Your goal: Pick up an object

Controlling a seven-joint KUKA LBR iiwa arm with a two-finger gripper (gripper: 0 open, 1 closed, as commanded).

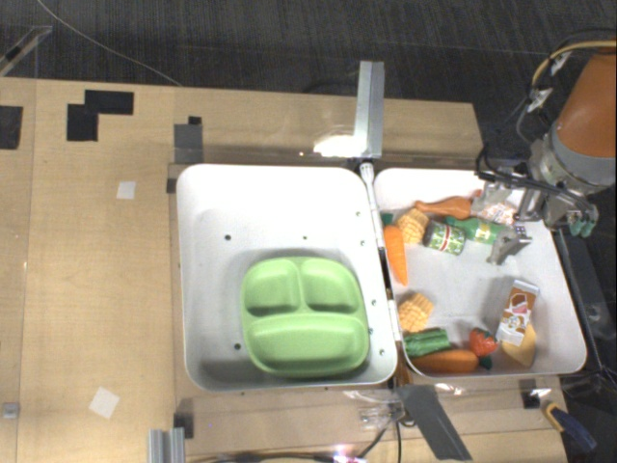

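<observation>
Two shallow white bins sit side by side on the bench; the left bin (207,258) holds a green divided tray (304,314), the right bin (564,340) holds a scatter of toy food. The gripper (511,230) hangs over the upper right part of the right bin, just beside the green bottle (461,234); whether it is spread or closed cannot be told from this view, and nothing is seen gripped in it.

Nearest candidate for pickup: the green bottle, lying on its side near the far wall, its cap end pointing toward the gripper. Judged handling: light, rigid, smooth and round, so liable to roll or slip; take it across the body at mid-length, not along the axis.

Other contents of the right bin: an orange drumstick-like piece (445,204) against the far wall; a corn piece (413,226) touching the bottle's left end; a carrot (394,252) along the left wall; a second corn piece (415,309) lower down; a green vegetable (426,340) and an orange one (445,361) at the near wall; a small red item (484,340); a small carton (518,318), flat-sided and likely easier to hold.
</observation>
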